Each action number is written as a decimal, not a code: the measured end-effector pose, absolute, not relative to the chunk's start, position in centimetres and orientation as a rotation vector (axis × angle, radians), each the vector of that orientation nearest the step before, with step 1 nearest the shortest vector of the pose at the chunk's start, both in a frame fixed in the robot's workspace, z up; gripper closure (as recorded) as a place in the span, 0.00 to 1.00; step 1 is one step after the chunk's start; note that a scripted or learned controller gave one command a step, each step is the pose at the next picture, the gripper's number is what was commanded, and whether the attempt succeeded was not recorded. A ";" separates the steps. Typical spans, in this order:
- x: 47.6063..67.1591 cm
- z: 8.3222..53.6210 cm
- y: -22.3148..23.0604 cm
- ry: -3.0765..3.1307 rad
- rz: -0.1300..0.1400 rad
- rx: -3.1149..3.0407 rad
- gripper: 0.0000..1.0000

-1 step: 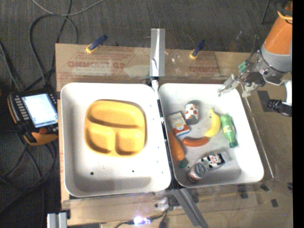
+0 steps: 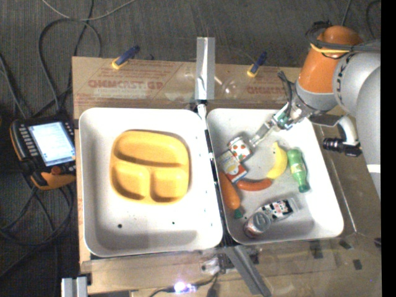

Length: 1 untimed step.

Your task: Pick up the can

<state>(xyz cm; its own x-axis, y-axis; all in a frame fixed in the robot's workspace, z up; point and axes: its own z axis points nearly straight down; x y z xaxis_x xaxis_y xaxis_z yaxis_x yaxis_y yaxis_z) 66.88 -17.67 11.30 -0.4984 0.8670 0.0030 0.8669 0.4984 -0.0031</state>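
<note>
The can (image 2: 270,214) lies on its side near the front wall of the right bin (image 2: 328,218). It is dark with a white and red label, and its reddish end points front left. My gripper (image 2: 250,143) reaches down from the upper right into the back middle of this bin. Its tip is right at the top of a small white, red and blue carton (image 2: 234,158), well behind the can and apart from it.
In the right bin, a banana (image 2: 278,161), a green bottle (image 2: 298,169), a red sausage (image 2: 255,184) and a carrot (image 2: 231,197) lie between the carton and the can. The left bin (image 2: 99,228) holds a yellow divided tray (image 2: 150,166). A handheld pendant (image 2: 46,144) sits left of the bench.
</note>
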 end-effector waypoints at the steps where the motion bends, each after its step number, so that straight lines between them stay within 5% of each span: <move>1: 66.7 8.9 -11.1 -2.721 0.018 -1.559 0.00</move>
